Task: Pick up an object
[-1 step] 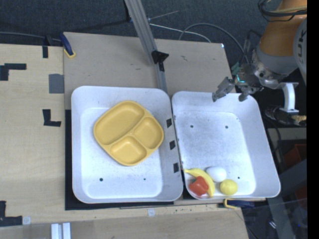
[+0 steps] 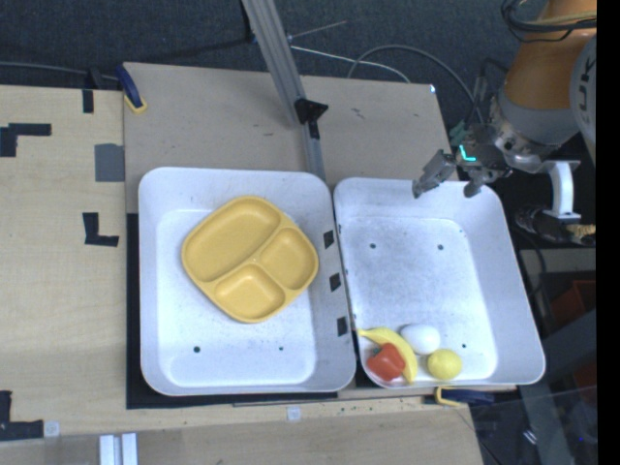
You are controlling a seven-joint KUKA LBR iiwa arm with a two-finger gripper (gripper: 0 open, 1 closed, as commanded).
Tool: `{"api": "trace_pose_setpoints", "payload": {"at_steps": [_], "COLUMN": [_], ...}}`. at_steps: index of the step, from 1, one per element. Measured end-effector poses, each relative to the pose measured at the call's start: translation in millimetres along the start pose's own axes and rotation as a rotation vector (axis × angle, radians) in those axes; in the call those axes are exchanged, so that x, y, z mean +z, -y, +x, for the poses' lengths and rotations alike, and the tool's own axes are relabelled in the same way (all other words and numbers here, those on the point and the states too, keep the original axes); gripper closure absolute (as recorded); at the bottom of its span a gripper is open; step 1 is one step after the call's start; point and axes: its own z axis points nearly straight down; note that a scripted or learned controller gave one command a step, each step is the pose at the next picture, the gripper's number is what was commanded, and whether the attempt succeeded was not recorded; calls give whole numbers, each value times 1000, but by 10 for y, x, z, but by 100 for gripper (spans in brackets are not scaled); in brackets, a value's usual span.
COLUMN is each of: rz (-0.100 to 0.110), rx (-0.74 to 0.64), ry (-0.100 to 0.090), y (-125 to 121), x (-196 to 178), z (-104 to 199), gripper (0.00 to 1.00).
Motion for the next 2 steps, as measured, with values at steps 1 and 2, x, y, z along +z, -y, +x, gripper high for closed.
{"api": "trace_pose_setpoints", "payload": {"at_steps": [1,2], "rz": [7,7], "rx": [2,1], "ry": [1,0], "y": [96,134], "x": [582,1227], "z": [-40,-62], "gripper": [0,0]}}
